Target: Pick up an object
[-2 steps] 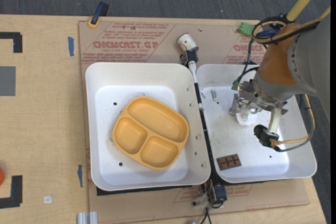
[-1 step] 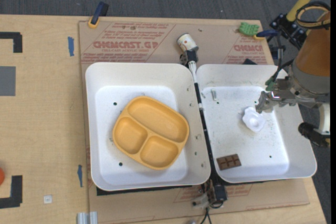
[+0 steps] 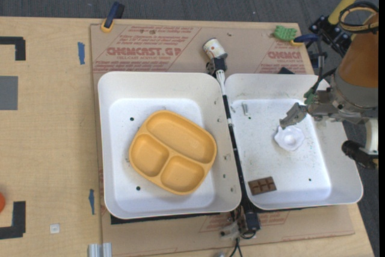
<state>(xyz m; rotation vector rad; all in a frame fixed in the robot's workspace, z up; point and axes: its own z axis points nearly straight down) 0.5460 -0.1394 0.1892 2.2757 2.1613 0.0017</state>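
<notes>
In the right bin (image 3: 337, 189) a small white round object (image 3: 289, 139) lies a little right of the middle. A brown chocolate-like block (image 3: 261, 186) rests near that bin's front left corner. My gripper (image 3: 291, 119) reaches in from the right and hovers just above the white object's upper left edge, with nothing visibly held. A yellow three-section plate (image 3: 173, 152) lies in the left bin (image 3: 114, 129).
The grey arm with its orange band (image 3: 361, 63) and cables stands over the right bin's right rim. A black divider strip (image 3: 230, 135) runs between the bins. A white-capped item (image 3: 212, 48) and a green clip (image 3: 284, 33) lie on the cardboard behind the bins.
</notes>
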